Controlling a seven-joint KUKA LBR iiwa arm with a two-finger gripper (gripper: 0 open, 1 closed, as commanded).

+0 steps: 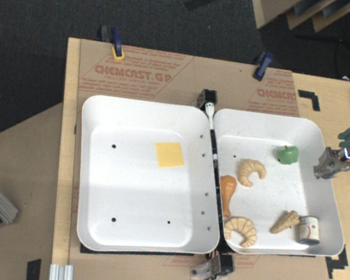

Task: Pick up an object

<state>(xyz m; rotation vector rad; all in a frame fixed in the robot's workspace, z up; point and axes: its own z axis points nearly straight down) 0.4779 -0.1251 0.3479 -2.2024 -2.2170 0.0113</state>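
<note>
1. Both bins (90, 157) are white, with small black dots.
2. The cheese slice (169, 154) is yellow.
3. The pepper (287, 154) is green.
4. Two croissants (251, 171) are pale tan.
5. The drumstick (226, 192) is orange-brown.
6. The cone (284, 222) is tan.
7. The can (308, 229) is white with a reddish label.
8. The board (139, 68) is brown with red lettering.
9. The clamps (117, 41) are blue and yellow.

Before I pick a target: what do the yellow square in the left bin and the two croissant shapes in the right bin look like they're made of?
The flat yellow square looks like thin matte plastic or foam, probably a toy cheese slice: even colour, no gloss. The two tan ridged croissants look like moulded plastic play food, going by their smooth, uniform surface. Neither is certain.
</note>
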